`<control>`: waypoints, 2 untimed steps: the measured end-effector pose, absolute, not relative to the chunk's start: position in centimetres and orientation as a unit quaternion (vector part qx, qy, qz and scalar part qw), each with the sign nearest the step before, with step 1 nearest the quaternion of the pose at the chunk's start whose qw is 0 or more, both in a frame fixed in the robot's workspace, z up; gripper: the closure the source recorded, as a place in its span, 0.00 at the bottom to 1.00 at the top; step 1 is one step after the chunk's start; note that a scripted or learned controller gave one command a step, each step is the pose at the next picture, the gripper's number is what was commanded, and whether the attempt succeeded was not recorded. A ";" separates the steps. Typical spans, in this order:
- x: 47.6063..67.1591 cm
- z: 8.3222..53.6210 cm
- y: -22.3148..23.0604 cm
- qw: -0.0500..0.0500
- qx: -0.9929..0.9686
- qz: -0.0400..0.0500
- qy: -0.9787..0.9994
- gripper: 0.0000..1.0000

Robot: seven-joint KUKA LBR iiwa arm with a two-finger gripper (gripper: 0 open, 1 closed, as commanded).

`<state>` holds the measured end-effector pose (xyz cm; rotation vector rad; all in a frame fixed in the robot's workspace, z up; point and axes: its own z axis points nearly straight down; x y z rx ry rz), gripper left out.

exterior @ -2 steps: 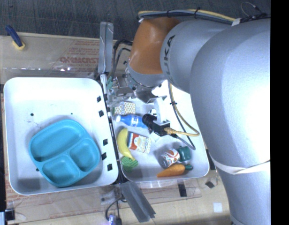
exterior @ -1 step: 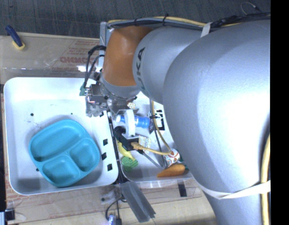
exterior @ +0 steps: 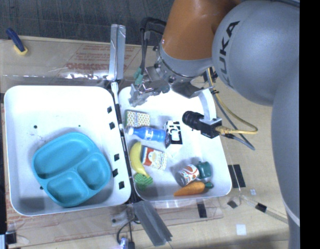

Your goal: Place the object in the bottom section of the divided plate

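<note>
A blue divided plate (exterior: 71, 167) lies in the left bin (exterior: 20, 102), with its smaller sections toward the front and right. My gripper (exterior: 142, 91) hangs over the back left corner of the right bin (exterior: 214, 144), just above a yellow patterned packet (exterior: 137, 119). I see nothing held in it. Below the packet lie a blue bottle (exterior: 149, 134), a banana (exterior: 135, 158) and a small carton (exterior: 155, 157).
A can (exterior: 187, 175), a carrot (exterior: 191, 189) and a green item (exterior: 204, 169) sit at the right bin's front right. A small green piece (exterior: 144, 180) lies at the banana's front end. The grey and orange arm (exterior: 212, 30) covers the back right.
</note>
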<state>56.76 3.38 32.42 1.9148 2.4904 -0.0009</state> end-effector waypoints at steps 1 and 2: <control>50.5 28.6 10.7 -0.002 0.527 -0.002 0.850 1.00; 47.7 21.3 -4.0 -0.001 0.473 -0.001 0.881 1.00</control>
